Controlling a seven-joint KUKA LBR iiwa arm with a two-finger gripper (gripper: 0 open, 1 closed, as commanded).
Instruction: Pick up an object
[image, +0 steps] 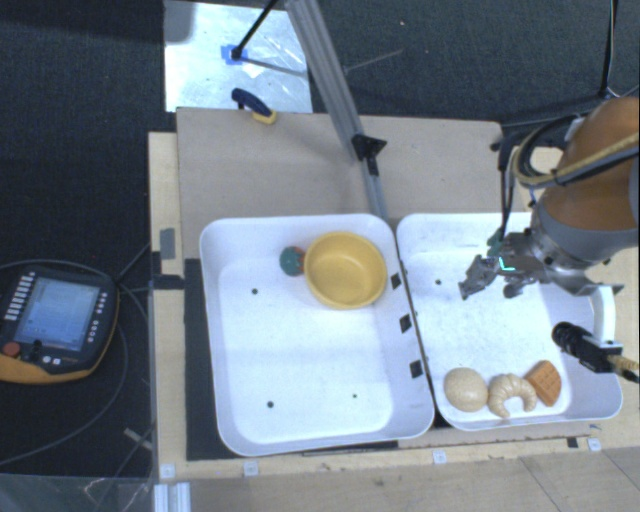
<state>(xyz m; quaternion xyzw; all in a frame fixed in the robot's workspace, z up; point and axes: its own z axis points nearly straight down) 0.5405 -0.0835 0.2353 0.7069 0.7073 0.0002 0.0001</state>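
Pincer (492, 277) hangs over the bare middle of the right bin (440, 240), can't tell how its fingers sit. Bun (465, 388), croissant (512, 394) and waffle piece (545, 381) hug the near rim; yellow bowl (345, 269) and teal ball (291, 261) crowd the left bin's (225, 330) far edge.

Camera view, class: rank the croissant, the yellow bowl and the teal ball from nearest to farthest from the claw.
Measured from the claw, over the right bin:
1. Croissant, at the front of the right bin, below the claw in the picture.
2. Yellow bowl, at the back of the left bin.
3. Teal ball, touching the bowl's far side, farthest left.
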